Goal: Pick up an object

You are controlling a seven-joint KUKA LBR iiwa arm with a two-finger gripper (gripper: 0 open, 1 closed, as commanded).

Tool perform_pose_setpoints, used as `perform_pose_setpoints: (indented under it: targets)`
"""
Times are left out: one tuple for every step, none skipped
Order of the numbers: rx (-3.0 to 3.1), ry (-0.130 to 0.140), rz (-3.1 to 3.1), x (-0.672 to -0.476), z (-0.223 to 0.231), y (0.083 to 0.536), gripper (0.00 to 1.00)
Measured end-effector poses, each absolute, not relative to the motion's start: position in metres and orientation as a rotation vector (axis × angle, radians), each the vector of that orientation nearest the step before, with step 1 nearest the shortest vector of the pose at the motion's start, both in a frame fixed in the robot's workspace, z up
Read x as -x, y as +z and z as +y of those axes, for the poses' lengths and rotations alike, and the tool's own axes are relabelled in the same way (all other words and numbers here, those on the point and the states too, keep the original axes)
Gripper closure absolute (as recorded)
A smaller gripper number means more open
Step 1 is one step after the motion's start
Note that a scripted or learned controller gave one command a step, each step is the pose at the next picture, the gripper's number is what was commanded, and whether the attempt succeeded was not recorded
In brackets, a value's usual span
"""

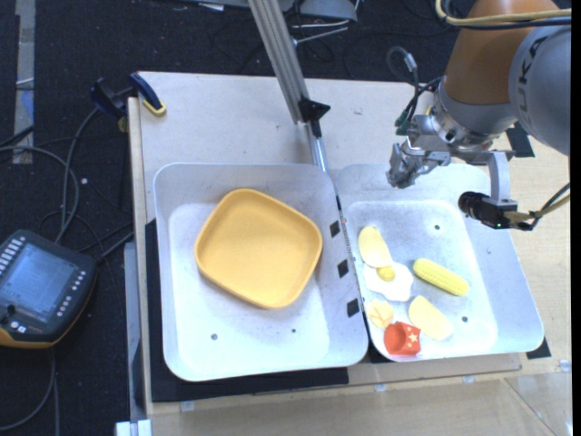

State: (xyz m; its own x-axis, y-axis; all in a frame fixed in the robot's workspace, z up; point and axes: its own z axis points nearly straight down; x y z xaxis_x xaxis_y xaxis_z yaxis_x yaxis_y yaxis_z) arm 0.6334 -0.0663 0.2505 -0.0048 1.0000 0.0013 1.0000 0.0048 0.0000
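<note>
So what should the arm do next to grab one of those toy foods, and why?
Probably move toward the camera and lower over the corn. The gripper hovers at the far rim of the right bin, above and away from every item, and the corn lies a little apart from the others, making it the easiest target.

Pale bench [227, 116] bearing two shallow white bins side by side: left bin [182, 334] and right bin [508, 289], edges touching at the middle. On the far left corner, a blue and yellow clamp [145, 94].
</note>
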Motion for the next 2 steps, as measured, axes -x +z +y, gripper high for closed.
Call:
perform_pose_setpoints:
  targets:
    - [2.215, -0.001, -2.226, -0.623, -0.005, 0.244, 1.0]
    - [2.216, 0.0, -2.224, -0.61, 0.048, 0.231, 1.0]
